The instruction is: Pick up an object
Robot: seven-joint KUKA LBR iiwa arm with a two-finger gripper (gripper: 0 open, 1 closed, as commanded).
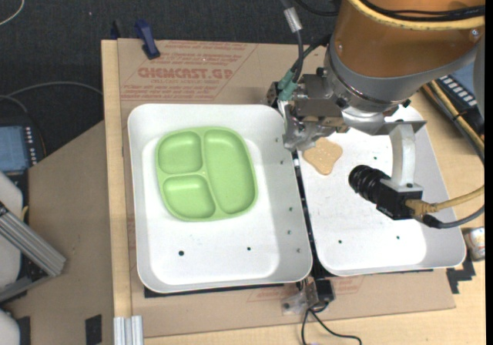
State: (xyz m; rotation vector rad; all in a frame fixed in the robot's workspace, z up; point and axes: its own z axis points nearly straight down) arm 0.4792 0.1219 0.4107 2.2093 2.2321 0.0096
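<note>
A small tan, flat, toast-like piece (324, 157) lies in the right bin (370, 251), near its upper left corner. My gripper (299, 138) hangs low over that corner, just left of the tan piece and close against its edge. The big grey and orange arm above hides the gripper's upper part and the back of the right bin. A light green divided plate (206, 174) with three compartments rests in the middle of the left bin (150, 243).
Both bins sit on a brown cardboard sheet (192, 66) with red lettering. A blue clip (146, 39) lies at its far left corner. Cables run at the front edge (320, 313) and behind the arm.
</note>
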